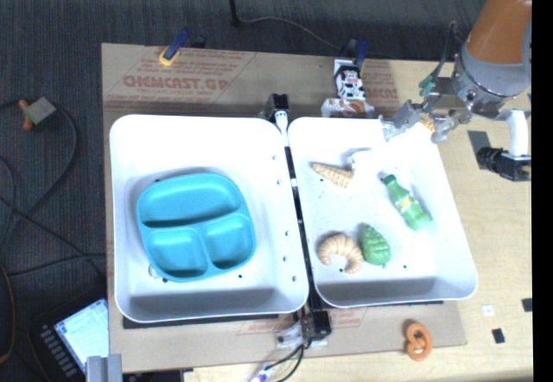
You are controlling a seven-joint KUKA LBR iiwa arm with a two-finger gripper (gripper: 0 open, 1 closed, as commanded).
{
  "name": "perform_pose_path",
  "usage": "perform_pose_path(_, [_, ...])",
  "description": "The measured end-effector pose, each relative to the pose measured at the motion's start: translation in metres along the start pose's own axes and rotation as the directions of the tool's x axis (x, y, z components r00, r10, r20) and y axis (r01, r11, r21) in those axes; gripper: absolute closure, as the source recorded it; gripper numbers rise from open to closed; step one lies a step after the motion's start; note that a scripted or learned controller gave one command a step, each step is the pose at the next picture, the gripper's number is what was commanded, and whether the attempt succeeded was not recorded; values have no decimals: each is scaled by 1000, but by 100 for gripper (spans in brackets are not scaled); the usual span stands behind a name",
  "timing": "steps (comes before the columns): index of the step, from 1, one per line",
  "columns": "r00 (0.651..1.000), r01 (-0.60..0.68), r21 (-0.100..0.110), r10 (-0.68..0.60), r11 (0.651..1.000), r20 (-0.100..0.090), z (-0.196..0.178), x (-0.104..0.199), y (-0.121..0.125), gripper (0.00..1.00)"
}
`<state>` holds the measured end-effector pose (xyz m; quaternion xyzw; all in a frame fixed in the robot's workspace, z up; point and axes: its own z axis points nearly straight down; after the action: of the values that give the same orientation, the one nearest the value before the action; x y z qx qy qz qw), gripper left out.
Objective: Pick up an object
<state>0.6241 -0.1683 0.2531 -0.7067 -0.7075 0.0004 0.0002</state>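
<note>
The right bin (pixel 449 225) holds a tan ridged cone (pixel 333 173), a green bottle (pixel 405 202), a tan croissant-shaped piece (pixel 341 251), a green leafy piece (pixel 375 245) touching it, and a small white item (pixel 359 152). My gripper (pixel 420 126) hangs over the bin's far right corner, above and right of the bottle. Its fingers stand spread apart, and I see no object between them.
The left bin (pixel 130 147) holds a blue divided plate (pixel 194 225). An orange ring-shaped item (pixel 418 340) lies on the bench in front of the right bin. A small cow figure (pixel 348 86) and clamps stand behind the bins.
</note>
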Motion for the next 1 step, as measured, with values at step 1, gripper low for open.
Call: perform_pose_path(1, [1000, -1, -1, 1, 1000, 1, 160, -26, -17, 0])
